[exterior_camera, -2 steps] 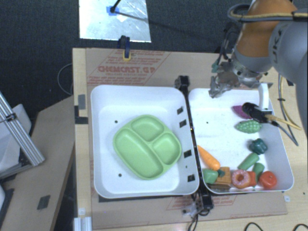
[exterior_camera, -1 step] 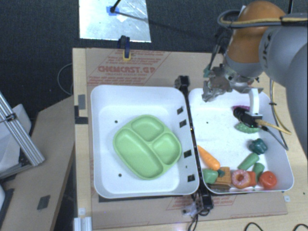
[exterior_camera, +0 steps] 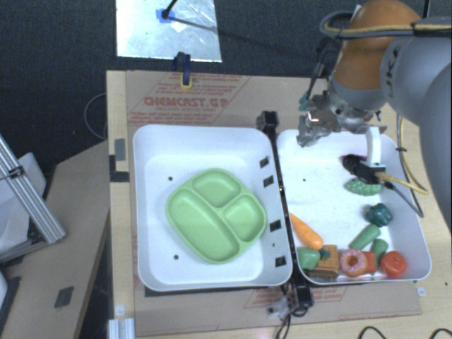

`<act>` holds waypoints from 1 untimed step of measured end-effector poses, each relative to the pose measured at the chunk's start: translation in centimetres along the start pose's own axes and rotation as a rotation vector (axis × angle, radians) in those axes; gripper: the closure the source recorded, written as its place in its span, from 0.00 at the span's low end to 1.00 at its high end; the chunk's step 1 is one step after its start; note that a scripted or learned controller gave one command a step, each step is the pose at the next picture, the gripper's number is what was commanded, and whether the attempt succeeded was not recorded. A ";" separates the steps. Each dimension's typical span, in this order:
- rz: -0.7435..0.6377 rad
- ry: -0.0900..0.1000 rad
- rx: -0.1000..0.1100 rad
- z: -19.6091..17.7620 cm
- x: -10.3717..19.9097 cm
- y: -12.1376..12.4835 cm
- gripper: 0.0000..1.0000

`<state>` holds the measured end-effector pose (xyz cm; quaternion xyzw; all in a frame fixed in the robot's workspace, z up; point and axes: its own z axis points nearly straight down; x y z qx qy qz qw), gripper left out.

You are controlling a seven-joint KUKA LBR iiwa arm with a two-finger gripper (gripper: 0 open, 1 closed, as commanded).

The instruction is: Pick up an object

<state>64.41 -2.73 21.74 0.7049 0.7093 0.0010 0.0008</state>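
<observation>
Toy food pile (exterior_camera: 353,258) front of right bin, claw (exterior_camera: 311,134) well apart

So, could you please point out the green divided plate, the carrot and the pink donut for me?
green divided plate (exterior_camera: 215,216): camera view, on the ridge between its compartments.
carrot (exterior_camera: 307,231): camera view, middle of its orange body.
pink donut (exterior_camera: 352,261): camera view, on its frosted ring.

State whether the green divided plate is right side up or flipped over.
Right side up: the green divided plate in the left bin shows its three compartments facing upward.
</observation>
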 end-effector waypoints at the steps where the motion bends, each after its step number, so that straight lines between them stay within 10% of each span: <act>1: 0.001 0.001 0.002 -0.8 0.5 -1.6 1.00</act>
